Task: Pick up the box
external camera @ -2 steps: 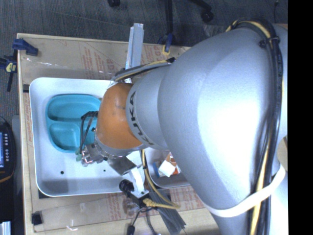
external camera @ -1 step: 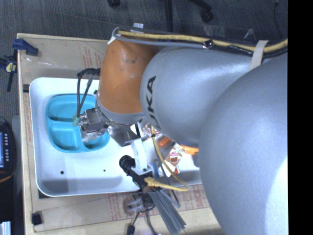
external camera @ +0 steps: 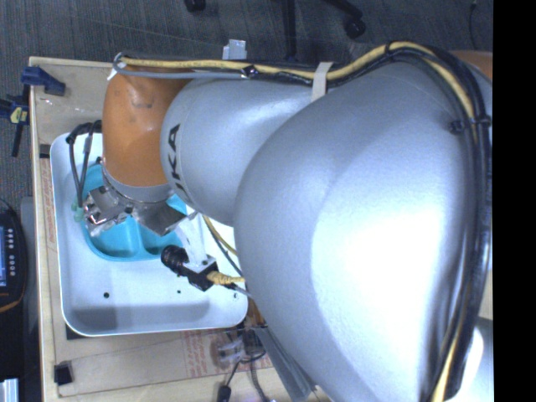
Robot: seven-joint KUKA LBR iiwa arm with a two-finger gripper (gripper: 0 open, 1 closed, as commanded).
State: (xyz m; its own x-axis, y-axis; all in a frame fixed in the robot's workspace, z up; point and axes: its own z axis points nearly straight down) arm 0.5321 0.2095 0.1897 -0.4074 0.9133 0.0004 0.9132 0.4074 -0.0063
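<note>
Arm (external camera: 335, 191) bulk, grey and rounded, covers most of the bench (external camera: 50, 99) from the right, with the orange band (external camera: 134, 132) above the wrist leaning over the left white bin (external camera: 126, 308). A yellow-and-black cable (external camera: 251, 69) runs along the top of the arm, strapped down by a pale tie.

The gripper (external camera: 105, 212) hangs below the orange band, low in the bin near its left wall, down against a bright blue object (external camera: 126, 237). Whether the gripper's grip is wide or closed cannot be told from here, since the wrist and its fittings hide that part, and nothing can be seen clamped in it. The blue object lies on the bin floor toward the far left part of the bin, partly under the wrist; it is the only thing here that could be the box, though its shape is too hidden to be sure. A small green bit (external camera: 79, 212) shows at the bin's left wall beside the gripper.

A black connector (external camera: 188, 266) with a cable sticks out over the bin's right half. The near part of the bin floor is bare white with a few small dark dots.
</note>
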